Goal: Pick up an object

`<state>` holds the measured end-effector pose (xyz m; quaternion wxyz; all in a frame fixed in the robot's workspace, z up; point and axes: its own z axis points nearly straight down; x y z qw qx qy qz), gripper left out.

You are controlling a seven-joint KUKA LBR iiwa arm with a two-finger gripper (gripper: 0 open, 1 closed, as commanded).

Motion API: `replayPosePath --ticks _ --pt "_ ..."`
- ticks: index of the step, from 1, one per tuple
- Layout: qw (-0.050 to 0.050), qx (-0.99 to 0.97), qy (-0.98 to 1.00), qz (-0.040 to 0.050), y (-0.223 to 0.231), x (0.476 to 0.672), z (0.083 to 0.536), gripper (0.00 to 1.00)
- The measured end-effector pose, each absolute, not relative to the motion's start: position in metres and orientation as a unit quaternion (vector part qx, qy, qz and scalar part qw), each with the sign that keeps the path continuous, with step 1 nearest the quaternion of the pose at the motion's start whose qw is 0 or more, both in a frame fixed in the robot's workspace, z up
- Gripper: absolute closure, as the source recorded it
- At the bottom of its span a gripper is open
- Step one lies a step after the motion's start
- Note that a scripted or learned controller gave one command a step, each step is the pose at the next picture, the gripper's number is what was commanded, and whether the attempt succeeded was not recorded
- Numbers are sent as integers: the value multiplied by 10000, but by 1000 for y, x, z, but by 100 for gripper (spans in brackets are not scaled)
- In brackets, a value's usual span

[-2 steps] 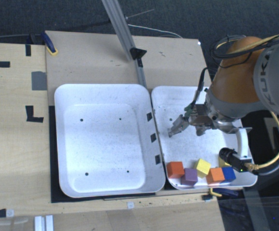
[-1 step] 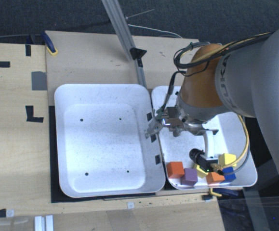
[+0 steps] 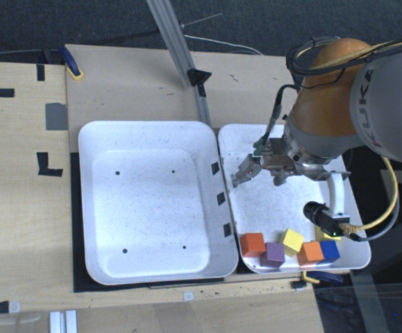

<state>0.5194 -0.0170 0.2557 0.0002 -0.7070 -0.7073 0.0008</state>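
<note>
Closest to the camera, along the near edge of my right bin (image 3: 253, 148), there's a little row of 5 blocks. From left: an orange block (image 3: 253, 243), a purple block (image 3: 275, 253) touching it just in front, a yellow block (image 3: 293, 240) tilted on a corner, then a second orange block (image 3: 311, 252) with a blue block (image 3: 330, 250) right up against it. All 5 are sitting on the bin floor, nothing lifted.

Further in, my gripper (image 3: 244, 174) hangs over the middle of that same bin, well apart from the blocks, pointing toward the divide between the 2 bins. The fingers (image 3: 241, 176) look like they're spread only a bit, and there's nothing between them, so I've got hold of zero right now. A black connector with a yellow cable (image 3: 381, 217) dangles off my wrist on the right side.

The left bin (image 3: 145, 200) sits beside it, rims touching.

Past the bins, a grey metal post (image 3: 173, 37) slants up from the bench (image 3: 117, 82), and my orange band (image 3: 332, 89) bulks up at the far right.
</note>
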Motion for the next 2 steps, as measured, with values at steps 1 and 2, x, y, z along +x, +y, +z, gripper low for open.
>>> replayPosePath --ticks 1,2 --pt "10 -7074 -7068 18 -32 517 240 0" --pt "28 -7045 -7097 16 40 540 199 0"
